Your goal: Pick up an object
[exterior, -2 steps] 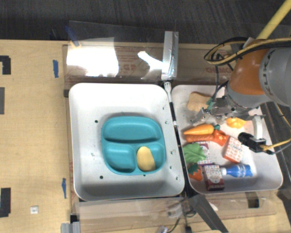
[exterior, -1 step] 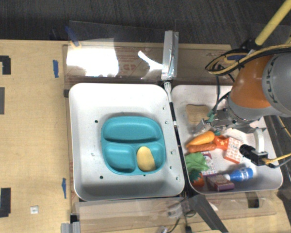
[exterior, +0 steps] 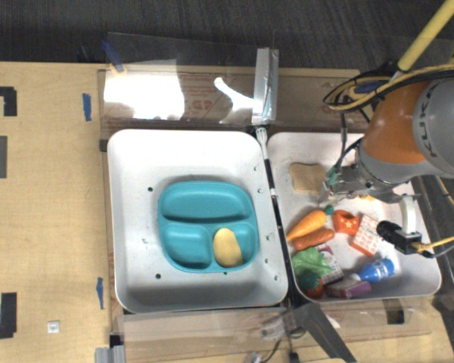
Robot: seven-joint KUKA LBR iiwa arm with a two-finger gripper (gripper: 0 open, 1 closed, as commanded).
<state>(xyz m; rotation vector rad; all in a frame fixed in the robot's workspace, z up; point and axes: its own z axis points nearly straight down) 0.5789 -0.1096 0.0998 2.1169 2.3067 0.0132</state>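
Observation:
The right bin (exterior: pixel 424 282) holds several toy items. An orange carrot (exterior: pixel 312 229) lies near its middle, with a tan bread slice (exterior: pixel 306 176) at the back left. There is also a small red piece (exterior: pixel 346 222), a red and white packet (exterior: pixel 365 235), a green leafy toy (exterior: pixel 310 263) and a blue bottle (exterior: pixel 378 269). My gripper (exterior: pixel 337 186) hangs over the back of this bin, just right of the bread slice and above the carrot. It is seen from above, and nothing shows in its grasp.
The left bin (exterior: pixel 129 203) holds a teal divided tray (exterior: pixel 204 203) with a yellow potato-like toy (exterior: pixel 227 246) in its front right compartment. A metal divider (exterior: pixel 265 89) stands behind the bins. Yellow and black cables (exterior: pixel 356 89) loop at the back right.

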